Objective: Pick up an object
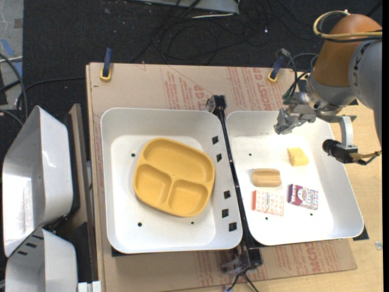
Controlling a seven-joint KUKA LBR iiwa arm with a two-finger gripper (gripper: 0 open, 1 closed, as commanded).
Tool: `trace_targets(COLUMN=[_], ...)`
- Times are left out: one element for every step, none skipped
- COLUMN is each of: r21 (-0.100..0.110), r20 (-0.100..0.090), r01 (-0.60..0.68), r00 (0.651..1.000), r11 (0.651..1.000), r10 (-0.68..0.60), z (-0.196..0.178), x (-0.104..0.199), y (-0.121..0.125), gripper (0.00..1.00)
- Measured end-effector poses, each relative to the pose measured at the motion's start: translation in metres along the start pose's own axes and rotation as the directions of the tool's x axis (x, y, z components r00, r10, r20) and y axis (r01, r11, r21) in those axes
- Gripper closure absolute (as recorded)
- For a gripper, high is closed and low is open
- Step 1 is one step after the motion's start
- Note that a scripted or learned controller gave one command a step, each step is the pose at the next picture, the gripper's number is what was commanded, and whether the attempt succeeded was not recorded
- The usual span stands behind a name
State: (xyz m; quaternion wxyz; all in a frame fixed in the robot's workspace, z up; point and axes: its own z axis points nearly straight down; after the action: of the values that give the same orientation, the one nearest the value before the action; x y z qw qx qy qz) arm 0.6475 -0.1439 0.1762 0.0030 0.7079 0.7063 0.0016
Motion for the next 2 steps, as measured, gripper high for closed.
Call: trace_targets(r21=[0.0,0.009], r20=[0.0,-0.003], r01=[0.005,0.01], r00=[1.0,1.0], r11=[1.0,1.0], r10=[-0.005,-0.01], z=[-0.052,-0.046], x=[0.0,0.048], y=[0.002,-0.023], gripper=[1.0,1.0])
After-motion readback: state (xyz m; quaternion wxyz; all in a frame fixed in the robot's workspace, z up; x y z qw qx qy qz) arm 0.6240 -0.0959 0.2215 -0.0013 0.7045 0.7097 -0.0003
